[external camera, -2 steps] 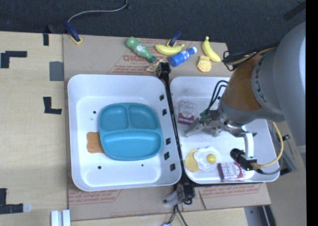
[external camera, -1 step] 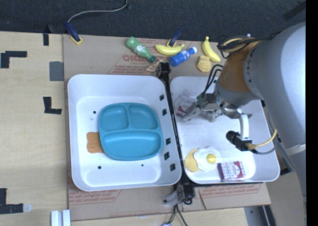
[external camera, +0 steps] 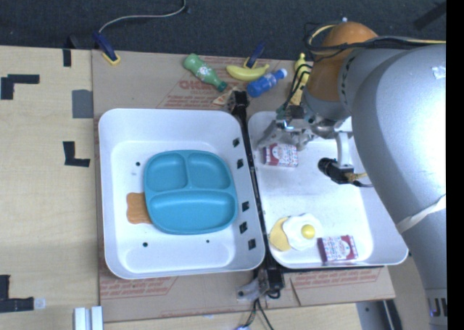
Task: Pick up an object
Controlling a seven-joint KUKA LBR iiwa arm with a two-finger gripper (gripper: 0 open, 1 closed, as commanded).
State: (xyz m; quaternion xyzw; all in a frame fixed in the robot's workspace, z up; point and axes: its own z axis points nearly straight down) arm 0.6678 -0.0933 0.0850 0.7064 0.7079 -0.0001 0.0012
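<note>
Two red packets (external camera: 280,155) (external camera: 338,249) flank the end effector (external camera: 290,124) — grip state unclear — fried egg (external camera: 300,231) nearby.

Cardboard sheet (external camera: 138,89) under white bins (external camera: 116,176)

Red printing runs along the cardboard sheet (external camera: 190,91) behind the left bin, and the two red-and-white packets (external camera: 280,155) (external camera: 338,249) in the right bin carry print too, but all of it is too small and blurred to read.
</note>
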